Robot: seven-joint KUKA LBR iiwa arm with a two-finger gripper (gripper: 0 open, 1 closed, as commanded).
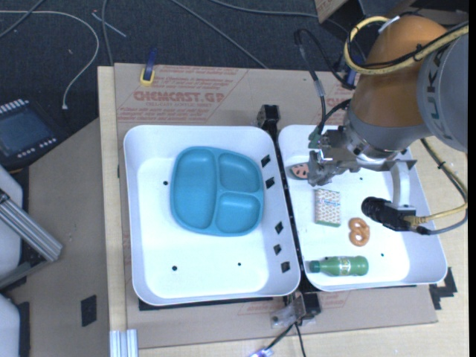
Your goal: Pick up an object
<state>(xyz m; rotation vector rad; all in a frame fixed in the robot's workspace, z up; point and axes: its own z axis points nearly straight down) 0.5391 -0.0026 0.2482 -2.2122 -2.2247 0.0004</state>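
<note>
Grey metal two-finger gripper [321, 171] low over right white bin [424, 262], grip state impossible to tell, just above patterned packet [327, 206], pretzel [359, 232] and green plastic bottle [339, 265] nearby, blue divided plate [217, 190] in left bin [149, 259].

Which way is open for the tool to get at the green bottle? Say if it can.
Probably yes. The green bottle lies alone near the right bin's front wall, nothing on top; the tool hovers further back, with the pretzel and packet between.

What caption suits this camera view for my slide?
Gripper hovers over right bin holding pretzel, bottle.
</note>
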